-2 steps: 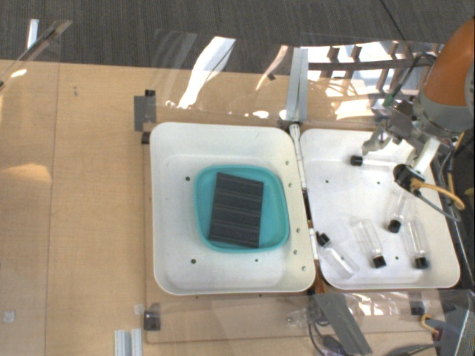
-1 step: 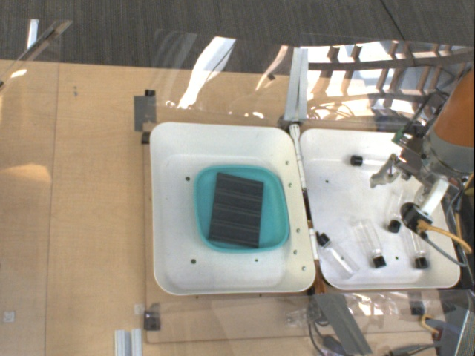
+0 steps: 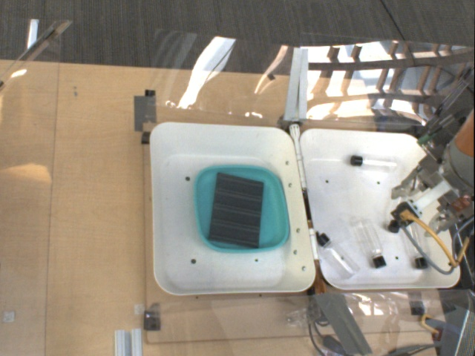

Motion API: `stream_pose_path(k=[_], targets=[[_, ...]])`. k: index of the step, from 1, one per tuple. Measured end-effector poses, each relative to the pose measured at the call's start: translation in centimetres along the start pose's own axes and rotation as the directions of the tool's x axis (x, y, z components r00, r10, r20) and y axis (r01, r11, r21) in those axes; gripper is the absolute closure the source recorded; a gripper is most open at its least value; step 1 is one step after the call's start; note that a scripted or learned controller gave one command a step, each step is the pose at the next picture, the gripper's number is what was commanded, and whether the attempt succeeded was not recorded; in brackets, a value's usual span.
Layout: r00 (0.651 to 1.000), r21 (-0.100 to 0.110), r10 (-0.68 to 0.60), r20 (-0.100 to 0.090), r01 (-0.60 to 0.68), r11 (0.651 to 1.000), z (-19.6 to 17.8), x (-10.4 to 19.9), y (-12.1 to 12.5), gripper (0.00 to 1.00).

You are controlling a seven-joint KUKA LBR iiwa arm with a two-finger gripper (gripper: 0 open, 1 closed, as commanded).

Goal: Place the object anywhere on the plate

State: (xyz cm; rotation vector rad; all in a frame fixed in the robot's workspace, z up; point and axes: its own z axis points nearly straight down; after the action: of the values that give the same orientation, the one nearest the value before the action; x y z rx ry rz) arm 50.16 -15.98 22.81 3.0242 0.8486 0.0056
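A dark grey ribbed rectangular block point(image 3: 237, 210) lies flat on the teal plate point(image 3: 278, 225), roughly in its middle. The plate sits in the left white bin point(image 3: 171, 199). My gripper point(image 3: 424, 191) hangs over the right side of the right bin point(image 3: 334, 154), far from the block and the plate. Nothing shows between its fingers.
Small black pieces lie scattered in the right bin, at the back point(image 3: 356, 159), by the left wall point(image 3: 322, 239) and near the front point(image 3: 378, 260). Faint clear shapes point(image 3: 367, 236) lie among them. A raised rim point(image 3: 300, 191) divides the two bins.
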Motion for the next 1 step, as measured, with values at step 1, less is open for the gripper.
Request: stream_pose_path(k=[1], targets=[[0.995,0.007,-0.096,0.0,0.096,0.995,12.17,-3.4,2.94,0.0]])
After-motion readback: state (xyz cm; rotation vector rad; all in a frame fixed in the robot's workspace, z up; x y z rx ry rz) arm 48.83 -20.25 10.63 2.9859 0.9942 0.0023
